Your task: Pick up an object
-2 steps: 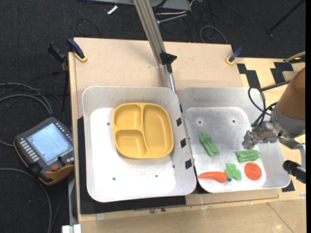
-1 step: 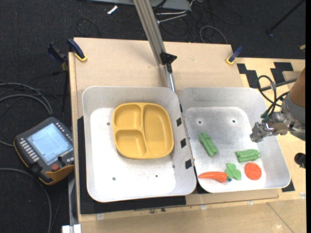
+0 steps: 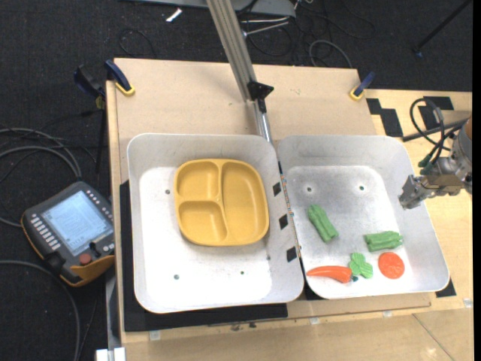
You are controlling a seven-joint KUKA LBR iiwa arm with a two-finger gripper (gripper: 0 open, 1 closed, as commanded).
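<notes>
Gripper (image 3: pixel 412 194) at right bin's edge, green block (image 3: pixel 383 240) near, apart

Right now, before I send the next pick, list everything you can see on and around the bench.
Bins: 2, white, side by side on the bench; left bin, right bin.
Divided plate: 1, yellow, three compartments, in the left bin.
Green toy vegetables: 3, in the right bin; long one near the middle, one to its right, small one near the front.
Red-orange pepper: 1, front of the right bin, touching the small green piece.
Red round piece: 1, front right of the right bin.
Teach pendant: 1, grey and orange, on the floor left of the bench.
Clamps: 2, blue and yellow, at the bench's back corners.
Gripper: 1, grey, over the right bin's right edge, holding nothing visible.
</notes>
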